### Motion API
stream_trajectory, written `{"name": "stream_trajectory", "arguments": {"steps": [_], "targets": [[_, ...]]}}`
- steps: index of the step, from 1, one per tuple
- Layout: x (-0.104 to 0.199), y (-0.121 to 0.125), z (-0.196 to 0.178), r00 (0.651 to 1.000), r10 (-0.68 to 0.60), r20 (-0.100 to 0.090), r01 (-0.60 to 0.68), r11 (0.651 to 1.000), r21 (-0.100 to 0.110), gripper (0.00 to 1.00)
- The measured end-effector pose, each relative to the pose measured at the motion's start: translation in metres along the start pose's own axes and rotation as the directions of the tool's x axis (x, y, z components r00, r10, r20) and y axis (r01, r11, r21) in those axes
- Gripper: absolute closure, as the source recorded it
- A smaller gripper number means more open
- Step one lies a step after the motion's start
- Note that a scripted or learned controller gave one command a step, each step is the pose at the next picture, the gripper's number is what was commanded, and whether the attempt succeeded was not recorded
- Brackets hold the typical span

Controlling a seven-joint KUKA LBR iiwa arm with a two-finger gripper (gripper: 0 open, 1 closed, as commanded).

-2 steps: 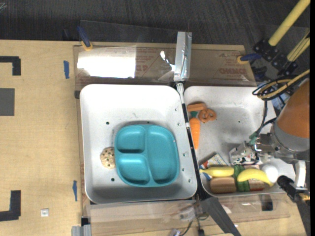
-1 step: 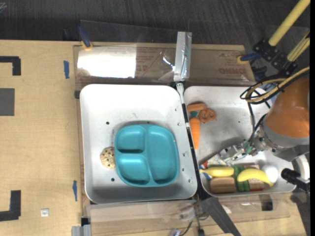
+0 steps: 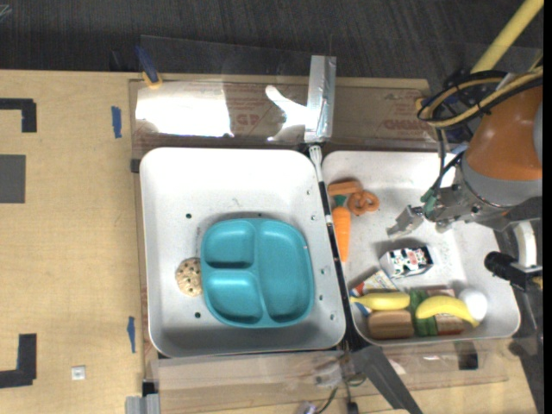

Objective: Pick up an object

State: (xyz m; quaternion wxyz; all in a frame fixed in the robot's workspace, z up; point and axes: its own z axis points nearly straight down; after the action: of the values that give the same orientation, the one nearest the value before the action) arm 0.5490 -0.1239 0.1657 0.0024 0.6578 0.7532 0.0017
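Left bin [image 3: 164,231] is carrying a teal divided tray [image 3: 256,270] with a cookie [image 3: 188,276] touching its left edge, likely parked clear of the picking side. Right bin [image 3: 483,188] is holding the candidates: carrot [image 3: 341,227] along the divider, pretzel [image 3: 363,201] above, small printed carton [image 3: 407,260] mid-bin, bananas [image 3: 448,309] and other toy food crowding the near wall. Gripper [image 3: 416,217] is hovering up-right of the carton, near but apart from it, grasping nothing; finger state cannot be told.
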Motion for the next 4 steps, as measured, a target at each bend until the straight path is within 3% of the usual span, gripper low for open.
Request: {"name": "stream_trajectory", "arguments": {"steps": [1,2,3,4], "targets": [[0.0,0.0,-0.008,1.0,0.0,0.001,0.0,1.0,0.0,1.0],[0.0,0.0,-0.008,1.0,0.0,0.0,0.0,1.0,0.002,0.0],[0.009,-0.019,0.065,0.997,-0.075,-0.003,0.075,0.997,0.008,0.0],[0.021,-0.059,0.072,0.995,-0.1,0.013,0.1,0.995,-0.023,0.0]]}}
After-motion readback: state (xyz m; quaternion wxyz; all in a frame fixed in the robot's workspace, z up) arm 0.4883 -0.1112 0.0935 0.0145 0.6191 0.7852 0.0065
